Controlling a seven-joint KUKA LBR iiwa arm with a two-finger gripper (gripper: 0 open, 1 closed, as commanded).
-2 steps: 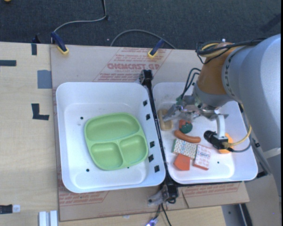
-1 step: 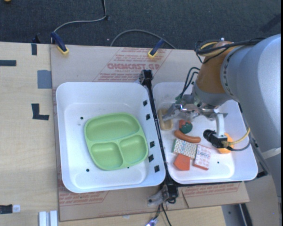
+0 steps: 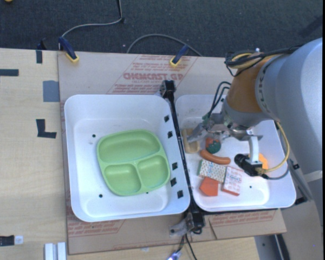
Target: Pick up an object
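My gripper (image 3: 196, 134) hangs low over the left part of the right bin (image 3: 276, 199), close to the wall between the bins. Just to its right lies a small round green and red thing (image 3: 212, 144). Below that lies an orange-red sausage (image 3: 215, 157). Nearer the front are a green-checked packet (image 3: 212, 170), an orange-red block (image 3: 208, 187) and a white and red packet (image 3: 233, 181). I see nothing held in the gripper.
The left bin (image 3: 78, 145) holds a green divided plate (image 3: 132, 162). The arm's grey body and orange band (image 3: 249, 91) cover the back right of the right bin. Two clamps (image 3: 70, 54) hold cardboard at the bench's far edge.
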